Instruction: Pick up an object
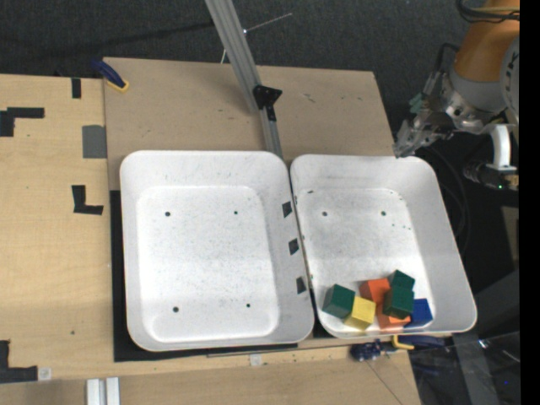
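We see two white bins side by side on a wooden bench (202, 99): the left bin (207, 165) and the right bin (439, 226). The blocks sit clustered in the right bin's corner at about five o'clock. We can make out a green block (339, 300) at the cluster's nine o'clock side, a yellow block (363, 311) touching it at its four o'clock, an orange block (376, 291) behind that, a dark green block (402, 291) at the cluster's two o'clock, and a blue block (420, 312) at its four o'clock edge. They overlap so tightly that we cannot tell how many there are or which rest on others; an orange patch below the dark green block may be another piece or part of the same one. The arm (485, 49) stands at the frame's two o'clock, cut off by the top and right edges. The gripper (412, 137) hangs just outside the right bin's far corner, at about one o'clock from that bin, well apart from the blocks. It is dark, blurred and seen against a dark floor, so whether it is spread or pressed together we cannot tell. A metal pole (240, 53) slants from the top edge down to the gap between the bins.
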Tool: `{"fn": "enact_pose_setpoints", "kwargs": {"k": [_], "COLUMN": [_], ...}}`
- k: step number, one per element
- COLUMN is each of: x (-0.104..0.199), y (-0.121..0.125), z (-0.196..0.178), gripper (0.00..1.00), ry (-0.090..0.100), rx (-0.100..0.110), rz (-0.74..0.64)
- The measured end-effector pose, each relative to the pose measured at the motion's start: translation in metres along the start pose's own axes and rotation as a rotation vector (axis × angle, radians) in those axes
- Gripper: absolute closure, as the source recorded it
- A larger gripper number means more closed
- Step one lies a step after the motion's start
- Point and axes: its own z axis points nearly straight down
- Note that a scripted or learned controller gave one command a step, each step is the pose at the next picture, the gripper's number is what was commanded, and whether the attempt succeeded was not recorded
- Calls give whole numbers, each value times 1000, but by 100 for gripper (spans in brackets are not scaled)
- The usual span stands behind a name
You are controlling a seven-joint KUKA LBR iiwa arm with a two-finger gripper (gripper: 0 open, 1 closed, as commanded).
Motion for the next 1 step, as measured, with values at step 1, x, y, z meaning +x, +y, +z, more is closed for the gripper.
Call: {"fn": "enact_pose_setpoints", "kwargs": {"k": [1], "x": [50], "y": [-22], "z": [9], "gripper": [100], "ry": [2], "rx": [7], "rz": [-3]}}
